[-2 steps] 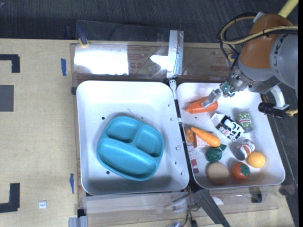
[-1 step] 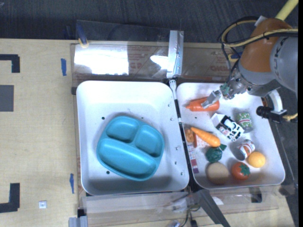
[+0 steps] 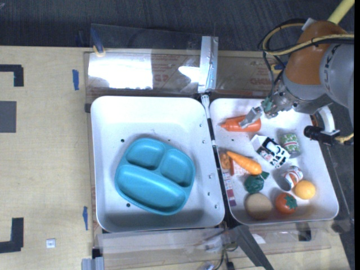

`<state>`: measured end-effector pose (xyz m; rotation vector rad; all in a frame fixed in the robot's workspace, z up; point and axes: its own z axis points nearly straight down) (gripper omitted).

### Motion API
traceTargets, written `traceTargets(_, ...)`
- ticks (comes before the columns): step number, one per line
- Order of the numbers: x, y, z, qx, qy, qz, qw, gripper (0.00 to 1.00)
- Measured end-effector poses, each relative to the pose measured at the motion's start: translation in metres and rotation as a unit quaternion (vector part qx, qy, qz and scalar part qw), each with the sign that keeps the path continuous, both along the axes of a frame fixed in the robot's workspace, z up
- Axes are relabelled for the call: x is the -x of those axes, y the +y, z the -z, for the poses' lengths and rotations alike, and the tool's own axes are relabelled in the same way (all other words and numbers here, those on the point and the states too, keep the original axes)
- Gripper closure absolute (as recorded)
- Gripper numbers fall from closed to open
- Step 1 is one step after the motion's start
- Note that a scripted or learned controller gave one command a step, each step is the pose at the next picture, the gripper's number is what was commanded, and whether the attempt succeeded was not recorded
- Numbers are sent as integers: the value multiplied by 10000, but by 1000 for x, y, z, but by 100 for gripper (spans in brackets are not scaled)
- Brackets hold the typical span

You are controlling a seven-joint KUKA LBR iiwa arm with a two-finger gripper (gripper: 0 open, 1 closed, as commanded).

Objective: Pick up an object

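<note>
My gripper (image 3: pixel 254 116) reaches into the right bin (image 3: pixel 326 167) from the upper right. It sits at the right end of an orange carrot-like toy (image 3: pixel 236 125) near the bin's back left, touching or just above it. Whether the toy is held I cannot tell. Below lie a second carrot (image 3: pixel 245 162), a black-and-white toy (image 3: pixel 273 151), a green patterned item (image 3: pixel 290 141), a red-and-white can (image 3: pixel 289 177), an orange (image 3: pixel 305 190), a tomato (image 3: pixel 286 202), a tan potato (image 3: pixel 258 205) and a green vegetable (image 3: pixel 254 183).
The left bin (image 3: pixel 107 122) holds a blue compartment tray (image 3: pixel 156 174). A clear plastic panel (image 3: pixel 146 66) stands behind the bins. The grey arm with its orange band (image 3: pixel 306 61) hangs over the right bin's back right corner. Yellow cables loop above it.
</note>
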<state>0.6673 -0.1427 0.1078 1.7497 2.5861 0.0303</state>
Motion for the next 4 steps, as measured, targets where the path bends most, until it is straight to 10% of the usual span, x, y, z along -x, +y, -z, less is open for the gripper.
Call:
traceTargets(2,4,13,2,46,-34,310,9995,0)
traceTargets(3,0,13,-18,43,-95,305,9995,100)
traceTargets(4,3,14,-10,31,-27,306,9995,0)
